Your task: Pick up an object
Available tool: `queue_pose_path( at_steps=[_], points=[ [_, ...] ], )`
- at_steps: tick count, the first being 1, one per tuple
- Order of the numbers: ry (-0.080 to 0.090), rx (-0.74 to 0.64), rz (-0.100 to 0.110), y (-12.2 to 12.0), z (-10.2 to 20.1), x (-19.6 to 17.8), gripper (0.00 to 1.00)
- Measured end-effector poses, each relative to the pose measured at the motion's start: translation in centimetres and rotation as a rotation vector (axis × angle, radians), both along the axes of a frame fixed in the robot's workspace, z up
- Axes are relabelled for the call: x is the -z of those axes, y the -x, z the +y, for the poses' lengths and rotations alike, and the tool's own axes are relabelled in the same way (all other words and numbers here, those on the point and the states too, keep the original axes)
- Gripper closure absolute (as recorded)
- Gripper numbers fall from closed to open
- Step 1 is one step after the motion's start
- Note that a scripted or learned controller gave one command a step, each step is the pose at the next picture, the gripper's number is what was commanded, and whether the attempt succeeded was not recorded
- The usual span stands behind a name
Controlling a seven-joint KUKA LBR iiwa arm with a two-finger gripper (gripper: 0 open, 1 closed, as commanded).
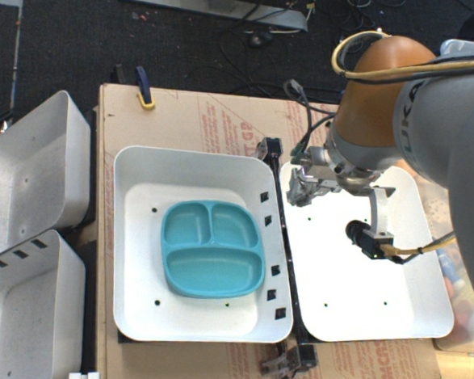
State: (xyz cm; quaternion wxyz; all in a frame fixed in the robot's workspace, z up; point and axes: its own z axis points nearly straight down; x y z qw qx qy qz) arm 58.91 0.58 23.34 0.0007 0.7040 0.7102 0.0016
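Teal divided plate [213,249] is the one pickable object I can make out from the camera view. It lies flat in the left bin [132,303], roughly central on the bin floor and a little nearer the bin's front edge than its back edge. Its three compartments face up, and nothing is touching it.

The end effector [300,187] is not over that bin. It hangs above the back-left corner of the right bin [358,306], just beside the rims where the two bins meet. The arm [382,81] reaches in from the right side of the worktop [186,112]. From this slanted angle I cannot tell whether the end effector is wide or narrow, and I see nothing carried in it.

As I judge it, the pick is not yet done: the plate is still resting in its bin, well apart from the end effector. What is left is nearly everything:

- crossing the divide into the left bin
- coming down on a rim or a compartment ridge
- closing and lifting

A plate this low and smooth may slip out of a pinch, so I'd watch that step closely.
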Motion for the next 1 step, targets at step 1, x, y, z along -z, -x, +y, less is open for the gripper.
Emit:
queue_pose_path(
  at_steps=[1],
  points=[
    [0.001, 0.001, 0.001, -1.52, 5.18, 1.07, 1.0]
  ],
)
